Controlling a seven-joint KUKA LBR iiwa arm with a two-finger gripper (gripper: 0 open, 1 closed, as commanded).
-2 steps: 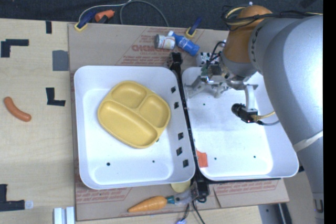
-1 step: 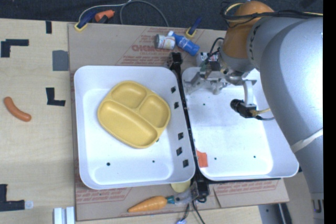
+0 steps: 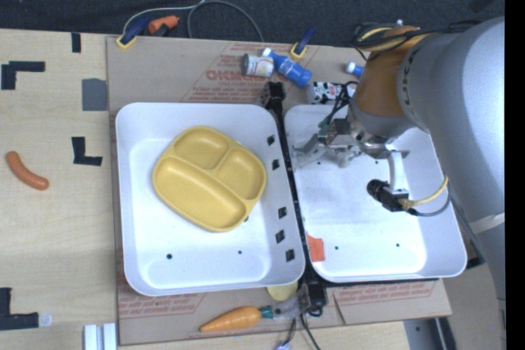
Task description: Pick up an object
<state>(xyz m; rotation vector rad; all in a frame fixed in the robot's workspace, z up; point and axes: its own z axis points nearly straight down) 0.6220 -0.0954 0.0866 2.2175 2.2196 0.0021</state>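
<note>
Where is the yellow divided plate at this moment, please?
In the camera view, the yellow divided plate lies in the left white bin, towards its upper middle, left of the black divider between the two bins.

Even bright light, soft shadows, slight blur

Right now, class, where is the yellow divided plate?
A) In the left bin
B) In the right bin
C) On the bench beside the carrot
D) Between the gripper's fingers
A: the plate lies flat inside the left bin, while the gripper sits over the right bin, apart from it.
</note>
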